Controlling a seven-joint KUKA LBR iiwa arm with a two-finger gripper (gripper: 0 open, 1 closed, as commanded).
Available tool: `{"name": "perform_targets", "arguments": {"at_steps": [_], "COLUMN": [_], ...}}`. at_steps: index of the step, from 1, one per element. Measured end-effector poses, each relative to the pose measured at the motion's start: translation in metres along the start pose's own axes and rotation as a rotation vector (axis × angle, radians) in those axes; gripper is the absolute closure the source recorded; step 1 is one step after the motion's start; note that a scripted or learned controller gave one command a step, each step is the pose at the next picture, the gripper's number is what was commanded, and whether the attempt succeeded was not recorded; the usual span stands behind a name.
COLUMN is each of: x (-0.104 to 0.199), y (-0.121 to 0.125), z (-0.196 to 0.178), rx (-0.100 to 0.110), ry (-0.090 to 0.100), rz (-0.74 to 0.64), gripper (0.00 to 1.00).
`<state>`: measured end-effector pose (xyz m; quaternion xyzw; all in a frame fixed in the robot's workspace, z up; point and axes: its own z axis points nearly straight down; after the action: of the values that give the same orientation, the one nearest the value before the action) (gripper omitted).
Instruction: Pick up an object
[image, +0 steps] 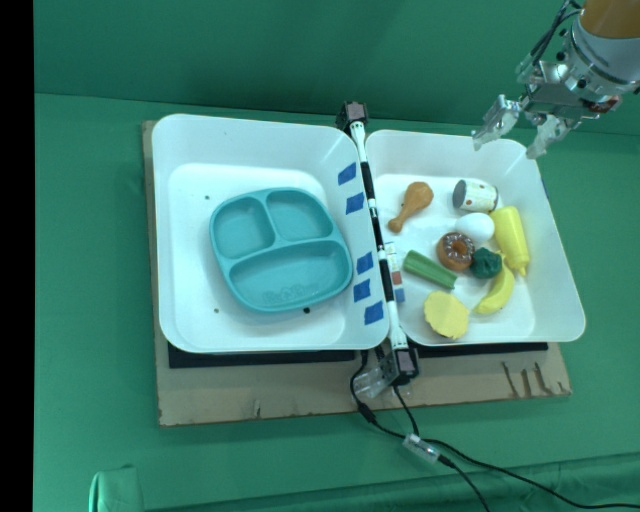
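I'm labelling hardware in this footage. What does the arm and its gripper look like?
The arm has an orange band at the picture's top right edge, with pale grey beneath it. Below sits a silver-grey metal gripper with two light, angular jaws and thin dark cables along its body.

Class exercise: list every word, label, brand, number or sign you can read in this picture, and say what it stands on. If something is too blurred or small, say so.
No text can be read.
Teal divided plate: faint raised marks in its large compartment, too blurred to read.
Small can: a label band, too small to read.
Blue tape squares on the bins' inner rims: plain, no writing.
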<state>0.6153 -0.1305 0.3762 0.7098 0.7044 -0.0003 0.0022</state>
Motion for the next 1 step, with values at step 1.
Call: {"name": "perform_targets", "arguments": {"at_steps": [1], "x": [-0.0229], "y": [0.0308], "z": [0.1482], "rx": [-0.036], "ry": [-0.013], "rz": [-0.002], "gripper": [0.0]}}
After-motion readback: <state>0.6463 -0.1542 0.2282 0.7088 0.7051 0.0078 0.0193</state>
